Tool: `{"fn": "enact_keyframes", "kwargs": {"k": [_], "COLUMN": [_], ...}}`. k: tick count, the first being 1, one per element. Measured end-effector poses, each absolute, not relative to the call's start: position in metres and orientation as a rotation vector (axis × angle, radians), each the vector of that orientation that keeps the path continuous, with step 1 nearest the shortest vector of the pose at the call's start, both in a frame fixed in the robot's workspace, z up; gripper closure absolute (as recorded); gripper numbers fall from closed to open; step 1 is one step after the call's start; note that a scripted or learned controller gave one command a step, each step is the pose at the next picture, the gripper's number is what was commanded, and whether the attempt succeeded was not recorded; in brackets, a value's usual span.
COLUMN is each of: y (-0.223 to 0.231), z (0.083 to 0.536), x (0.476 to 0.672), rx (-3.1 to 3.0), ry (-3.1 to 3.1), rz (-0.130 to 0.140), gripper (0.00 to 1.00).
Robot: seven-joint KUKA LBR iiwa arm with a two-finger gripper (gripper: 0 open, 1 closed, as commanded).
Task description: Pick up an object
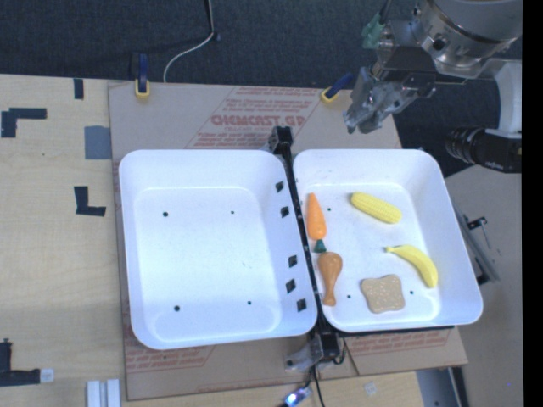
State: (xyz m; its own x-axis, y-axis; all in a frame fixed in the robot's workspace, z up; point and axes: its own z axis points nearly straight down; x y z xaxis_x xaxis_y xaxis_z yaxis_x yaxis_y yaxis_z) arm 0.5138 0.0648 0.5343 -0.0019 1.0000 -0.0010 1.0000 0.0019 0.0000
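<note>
The right bin (424, 170) holds an orange carrot (315, 217), a brown chicken drumstick (328, 275), a yellow corn cob (376, 208), a yellow banana (417, 264) and a slice of toast (383, 293). My gripper (366, 117) hangs high beyond the far edge of the right bin, over the cardboard sheet, well clear of every object. Nothing sits between its fingertips.
The left bin (136, 176) lies beside the right one, joined by a black clip strip (291, 227). A cardboard sheet (212, 117) lies under both bins. Yellow clamps (142, 87) hold its far edge, and a cable (191, 45) trails behind.
</note>
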Motion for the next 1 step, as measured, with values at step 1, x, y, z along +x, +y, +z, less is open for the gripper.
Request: {"fn": "enact_keyframes", "kwargs": {"k": [1], "y": [0.0968], "z": [0.5348], "x": [0.4825], "rx": [2.218], "ry": [2.226], "rz": [-0.002], "gripper": [1.00]}}
